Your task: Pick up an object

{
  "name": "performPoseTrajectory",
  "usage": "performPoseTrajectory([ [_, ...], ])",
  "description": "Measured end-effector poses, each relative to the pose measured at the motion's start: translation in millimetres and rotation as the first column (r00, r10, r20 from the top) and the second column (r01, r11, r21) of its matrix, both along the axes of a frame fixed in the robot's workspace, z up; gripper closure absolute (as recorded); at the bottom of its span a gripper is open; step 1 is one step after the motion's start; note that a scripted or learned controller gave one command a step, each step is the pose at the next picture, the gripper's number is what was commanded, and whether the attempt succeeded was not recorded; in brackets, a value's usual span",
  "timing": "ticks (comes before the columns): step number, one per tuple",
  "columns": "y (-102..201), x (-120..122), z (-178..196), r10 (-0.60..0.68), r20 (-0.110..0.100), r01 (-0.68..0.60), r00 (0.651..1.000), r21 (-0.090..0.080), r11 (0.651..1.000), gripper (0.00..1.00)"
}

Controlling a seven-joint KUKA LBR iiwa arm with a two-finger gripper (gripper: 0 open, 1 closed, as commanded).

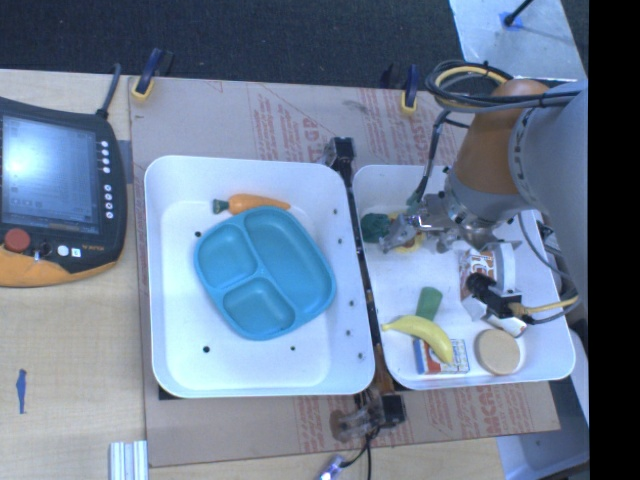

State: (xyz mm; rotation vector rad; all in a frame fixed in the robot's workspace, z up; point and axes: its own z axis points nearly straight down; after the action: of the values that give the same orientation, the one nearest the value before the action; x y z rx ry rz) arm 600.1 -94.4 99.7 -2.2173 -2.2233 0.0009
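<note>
Dark green object (374,226) is the likeliest target. In the camera view it lies in the right bin (560,368), close to that bin's left wall and toward its far left corner. It is small, rounded and lumpy, dull green, with no clear handle or flat face. A scrap of yellow shows just beside it, under the gripper, too small to identify.

The gripper (402,234) sits low over the same corner, just to the right of the green object and very near it. Metal parts and cables blur together there, so whether it is open or closed cannot be told, and nothing can be seen held in it. The arm (495,153) covers the far right part of the bin.

The step in hand looks like the approach or the grasp attempt itself. The next move probably calls for centring over the green lump before closing, since the bin wall leaves little room on its left side.

Other candidates lie toward the bin's near edge: a banana (425,334) resting across a flat card (448,360), a small green block (429,301) and a tan disc (499,352) in the near right corner. The left bin (165,268) holds a blue divided plate (264,273) and a carrot (255,204) at its far edge.
</note>
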Motion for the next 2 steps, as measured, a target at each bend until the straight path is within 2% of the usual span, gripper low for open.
performPoseTrajectory([
  [1, -6, -84, -9, 0.003, -0.005, -0.003, 1.000, -0.001, 1.000, 0.00],
  [2, -9, -29, -8, 0.000, -0.001, 0.000, 1.000, 0.000, 1.000, 0.00],
])
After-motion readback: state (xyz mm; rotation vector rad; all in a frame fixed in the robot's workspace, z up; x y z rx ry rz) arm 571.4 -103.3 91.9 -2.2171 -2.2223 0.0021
